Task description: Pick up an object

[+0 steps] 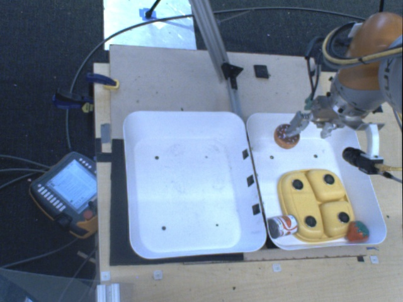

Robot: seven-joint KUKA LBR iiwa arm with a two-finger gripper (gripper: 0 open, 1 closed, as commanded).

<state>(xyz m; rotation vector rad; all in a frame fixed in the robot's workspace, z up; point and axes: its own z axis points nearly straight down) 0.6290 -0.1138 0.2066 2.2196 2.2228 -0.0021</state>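
I have the gripper (296, 126) low at the back edge of the right bin (271, 168), right at a small round brown object (287, 136); whether it grasps it I cannot tell, so I count nothing as lifted yet. A yellow tray (315, 205), a can (282, 226) and a strawberry (357, 231) lie along the bin's front edge. The left bin (135, 168) sits beside it on the bench (170, 80), a teach pendant (66, 190) off its left edge on dark carpet.

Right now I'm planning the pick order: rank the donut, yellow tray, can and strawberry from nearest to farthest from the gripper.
1. Donut, at the gripper tip, back of the right bin.
2. Yellow tray, mid-bin toward the front.
3. Can, front-left corner, and strawberry, front-right corner: too close to call.
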